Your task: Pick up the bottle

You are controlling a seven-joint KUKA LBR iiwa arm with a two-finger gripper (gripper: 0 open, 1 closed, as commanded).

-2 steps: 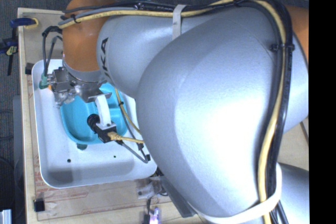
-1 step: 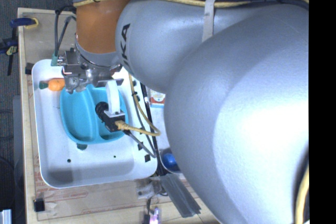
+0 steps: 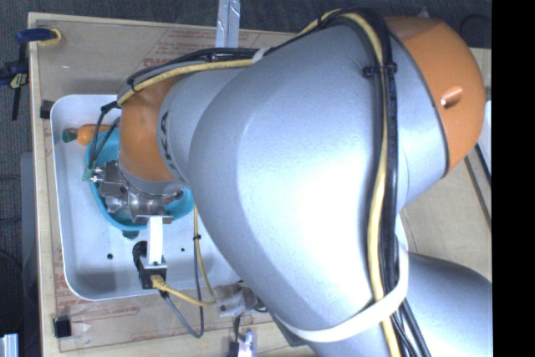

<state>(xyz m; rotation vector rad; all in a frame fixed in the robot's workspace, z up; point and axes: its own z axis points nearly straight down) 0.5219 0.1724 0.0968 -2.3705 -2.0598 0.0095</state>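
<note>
In the left bin [image 3: 63, 205] | gripper [image 3: 138, 198] low over a blue thing [image 3: 104, 180] | open or shut: cannot tell | bottle [image 3: 79, 134] may be the orange one, far left corner | risk: gripper is off to its side and may grab blue instead

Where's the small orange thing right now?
The orange thing lies in the upper left corner of the view's left white bin, just above the blue thing.

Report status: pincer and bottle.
Pincer down in white bin, over a blue item. Bottle unconfirmed; orange item at bin's far corner. Arm hides much.
</note>
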